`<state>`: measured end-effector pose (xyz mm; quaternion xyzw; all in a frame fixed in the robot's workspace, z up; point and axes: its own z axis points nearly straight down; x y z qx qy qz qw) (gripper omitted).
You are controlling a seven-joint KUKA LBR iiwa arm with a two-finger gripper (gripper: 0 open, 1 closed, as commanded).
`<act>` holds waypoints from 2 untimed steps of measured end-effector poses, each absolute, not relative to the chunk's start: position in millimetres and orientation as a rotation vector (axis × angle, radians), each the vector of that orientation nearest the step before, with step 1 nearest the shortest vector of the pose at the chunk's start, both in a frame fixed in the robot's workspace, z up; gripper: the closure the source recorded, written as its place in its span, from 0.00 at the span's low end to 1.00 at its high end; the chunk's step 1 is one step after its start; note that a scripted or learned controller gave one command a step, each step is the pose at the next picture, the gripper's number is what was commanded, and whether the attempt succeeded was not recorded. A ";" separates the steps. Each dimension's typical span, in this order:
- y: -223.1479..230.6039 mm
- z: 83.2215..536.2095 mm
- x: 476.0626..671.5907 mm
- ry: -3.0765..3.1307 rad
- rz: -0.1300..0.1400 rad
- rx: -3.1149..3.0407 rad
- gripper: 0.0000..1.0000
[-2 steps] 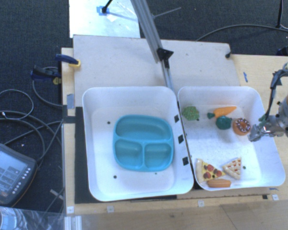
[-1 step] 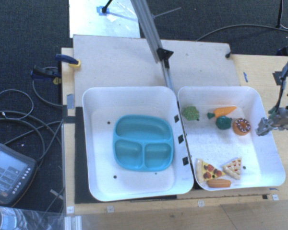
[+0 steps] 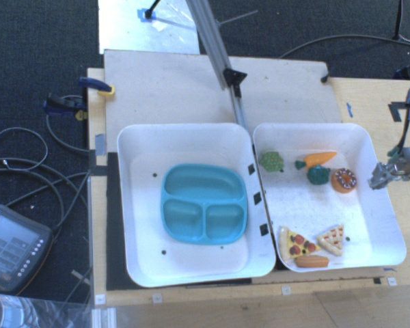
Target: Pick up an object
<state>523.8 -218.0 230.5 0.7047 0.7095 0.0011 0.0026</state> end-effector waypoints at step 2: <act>-116.5 226.3 558.2 2.232 0.004 2.208 1.00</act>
